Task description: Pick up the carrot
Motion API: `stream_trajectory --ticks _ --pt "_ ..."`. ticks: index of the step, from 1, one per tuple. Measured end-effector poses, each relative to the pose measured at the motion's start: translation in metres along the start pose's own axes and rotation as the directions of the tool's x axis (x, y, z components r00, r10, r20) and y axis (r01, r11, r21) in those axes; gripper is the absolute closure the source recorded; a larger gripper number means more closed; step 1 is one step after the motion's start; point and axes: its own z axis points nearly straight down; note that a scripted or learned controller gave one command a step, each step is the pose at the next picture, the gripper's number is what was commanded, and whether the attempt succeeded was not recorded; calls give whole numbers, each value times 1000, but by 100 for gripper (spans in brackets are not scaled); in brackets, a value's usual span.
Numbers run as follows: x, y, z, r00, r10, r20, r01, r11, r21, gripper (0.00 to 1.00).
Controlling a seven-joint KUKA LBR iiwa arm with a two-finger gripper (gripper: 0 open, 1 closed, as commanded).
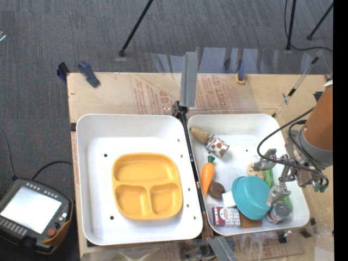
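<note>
One carrot [207, 176] upright in view, leaves up; pincer [280, 192] state unclear.

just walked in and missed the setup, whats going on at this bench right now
A grey robot arm with an orange band reaches in from the right over the right-hand white bin. Its end effector sits above the teal plastic bowl at that bin's right side. The orange toy carrot with a green top lies untouched near the bin's left wall, beside a small brown round piece. The left white bin holds a yellow divided plate.
</note>
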Motion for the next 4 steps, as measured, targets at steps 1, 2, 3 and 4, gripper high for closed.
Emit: stream_trajectory --ticks 1,2,3,4 --pt "13 60 45 957 291 -3 -291 957 0 0" --pt "-24 146 23 947 322 1 -322 947 -2 0" --pt "-10 81 24 980 200 -1 -200 980 2 0" --pt "-19 171 24 1000 29 0 -29 1000 0 0"
